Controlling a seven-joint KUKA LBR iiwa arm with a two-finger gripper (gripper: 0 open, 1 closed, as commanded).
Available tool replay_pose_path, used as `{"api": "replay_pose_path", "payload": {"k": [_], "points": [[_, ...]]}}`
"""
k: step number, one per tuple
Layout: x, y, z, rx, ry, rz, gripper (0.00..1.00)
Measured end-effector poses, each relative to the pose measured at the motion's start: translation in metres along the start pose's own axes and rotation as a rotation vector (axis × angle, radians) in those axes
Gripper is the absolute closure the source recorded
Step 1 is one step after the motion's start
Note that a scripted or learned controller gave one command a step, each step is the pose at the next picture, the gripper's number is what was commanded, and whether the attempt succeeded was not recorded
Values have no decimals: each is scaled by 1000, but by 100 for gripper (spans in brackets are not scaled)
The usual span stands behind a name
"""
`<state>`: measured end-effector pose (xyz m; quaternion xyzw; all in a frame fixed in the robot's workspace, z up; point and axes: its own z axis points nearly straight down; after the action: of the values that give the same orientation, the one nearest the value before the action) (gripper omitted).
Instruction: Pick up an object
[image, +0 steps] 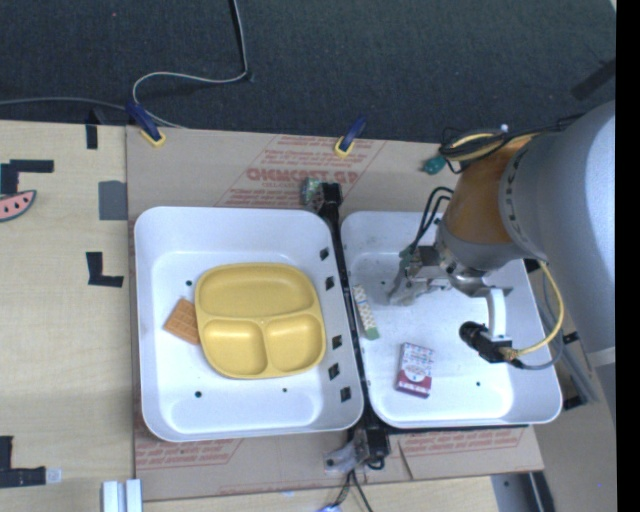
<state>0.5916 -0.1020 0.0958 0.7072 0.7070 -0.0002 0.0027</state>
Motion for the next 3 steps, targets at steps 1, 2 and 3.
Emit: {"api": "replay_pose_path", "payload": {"k": [1, 2, 3], "points": [[0, 0, 0, 0, 0, 0, 0], [5, -59, 9, -1, 2, 0, 0], [4, -58, 0, -2, 0, 1, 100]]}}
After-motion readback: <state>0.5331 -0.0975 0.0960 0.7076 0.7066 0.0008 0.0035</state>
